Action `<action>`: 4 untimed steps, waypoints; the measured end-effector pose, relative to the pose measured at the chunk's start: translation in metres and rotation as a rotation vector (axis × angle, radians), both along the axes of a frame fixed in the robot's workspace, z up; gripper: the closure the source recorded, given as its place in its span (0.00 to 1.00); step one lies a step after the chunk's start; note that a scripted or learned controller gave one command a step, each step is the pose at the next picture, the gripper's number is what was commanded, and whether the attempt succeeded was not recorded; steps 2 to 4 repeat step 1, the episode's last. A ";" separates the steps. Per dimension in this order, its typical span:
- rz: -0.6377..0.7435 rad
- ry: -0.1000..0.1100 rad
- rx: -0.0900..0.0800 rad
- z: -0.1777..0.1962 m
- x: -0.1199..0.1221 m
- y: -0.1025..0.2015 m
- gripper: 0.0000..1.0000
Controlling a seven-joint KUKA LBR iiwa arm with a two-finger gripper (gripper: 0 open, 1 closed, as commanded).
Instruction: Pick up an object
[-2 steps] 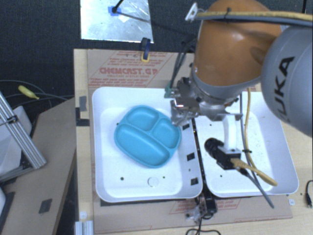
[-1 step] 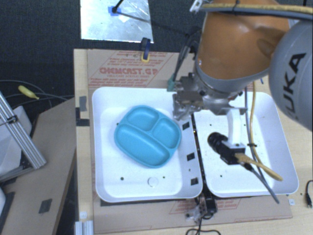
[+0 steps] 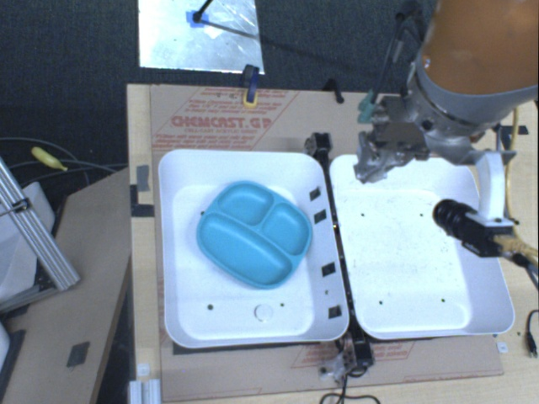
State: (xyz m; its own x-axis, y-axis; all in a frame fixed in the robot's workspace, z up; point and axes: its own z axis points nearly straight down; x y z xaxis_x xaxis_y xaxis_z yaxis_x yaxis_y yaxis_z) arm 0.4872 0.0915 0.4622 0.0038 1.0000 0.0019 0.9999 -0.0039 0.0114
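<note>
Blue divided plate (image 3: 253,234) is lying in the left bin (image 3: 181,310); my hand (image 3: 370,168) is hovering over the right bin (image 3: 421,318), grip state unclear. I'm risking grabbing nothing there.

Divided plate (image 3: 254,233) inside the left bin (image 3: 181,310), claw (image 3: 370,168) above the right bin's (image 3: 480,314) far-left corner.

Single fixed cam, mounted high above the table (image 3: 210,108), looking down at a slant. Mid-range: both white bins fit in frame, left bin (image 3: 181,225) centre-left, right bin (image 3: 404,301) centre-right, with dark floor along the top and left edges. Arm (image 3: 480,40) enters from the upper right of the frame, close to the lens, so it looms large.
</note>
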 end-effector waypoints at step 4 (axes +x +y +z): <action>0.012 0.008 0.001 -0.007 -0.001 0.060 1.00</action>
